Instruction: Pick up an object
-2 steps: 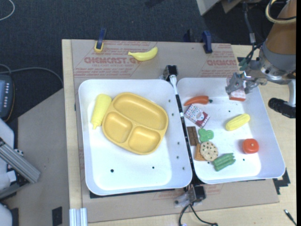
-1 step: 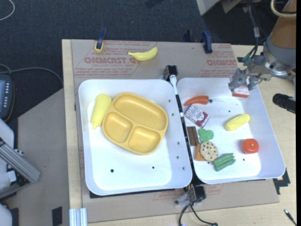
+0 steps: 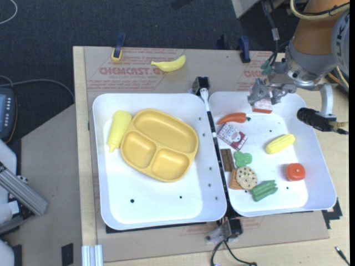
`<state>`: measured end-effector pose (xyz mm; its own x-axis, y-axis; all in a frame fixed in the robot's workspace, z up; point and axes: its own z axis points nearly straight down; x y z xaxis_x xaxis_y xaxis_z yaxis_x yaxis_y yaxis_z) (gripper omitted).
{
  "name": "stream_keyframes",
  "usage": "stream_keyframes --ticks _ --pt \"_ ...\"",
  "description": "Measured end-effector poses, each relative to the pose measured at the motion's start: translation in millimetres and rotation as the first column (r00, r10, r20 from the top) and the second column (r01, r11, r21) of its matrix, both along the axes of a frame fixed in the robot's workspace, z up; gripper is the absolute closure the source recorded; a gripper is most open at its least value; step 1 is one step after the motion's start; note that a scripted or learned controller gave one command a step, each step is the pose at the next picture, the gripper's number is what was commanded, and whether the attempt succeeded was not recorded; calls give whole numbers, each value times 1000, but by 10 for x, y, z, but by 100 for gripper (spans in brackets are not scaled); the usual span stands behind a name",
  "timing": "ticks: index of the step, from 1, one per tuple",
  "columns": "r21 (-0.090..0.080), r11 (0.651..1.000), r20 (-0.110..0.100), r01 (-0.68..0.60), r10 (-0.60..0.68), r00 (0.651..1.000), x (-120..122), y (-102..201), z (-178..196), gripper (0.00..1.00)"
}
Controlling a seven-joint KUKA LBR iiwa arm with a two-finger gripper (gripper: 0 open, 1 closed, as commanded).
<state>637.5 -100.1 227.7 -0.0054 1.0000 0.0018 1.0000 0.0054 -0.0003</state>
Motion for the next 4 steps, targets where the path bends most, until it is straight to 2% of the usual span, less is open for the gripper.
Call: stream_keyframes --ticks 1,2,3,4 --pt "0 1000 -3 0 0 1000 -107 574 -104 100" --pt "1 1000 -1 -1 1 1000 -217 1145 50 100" --pt "-3 1000 2 4 -4 1000 -52 1081 -42 100" --pt "-2 1000 -3 6 -6 1000 -148 1071 -128 100"
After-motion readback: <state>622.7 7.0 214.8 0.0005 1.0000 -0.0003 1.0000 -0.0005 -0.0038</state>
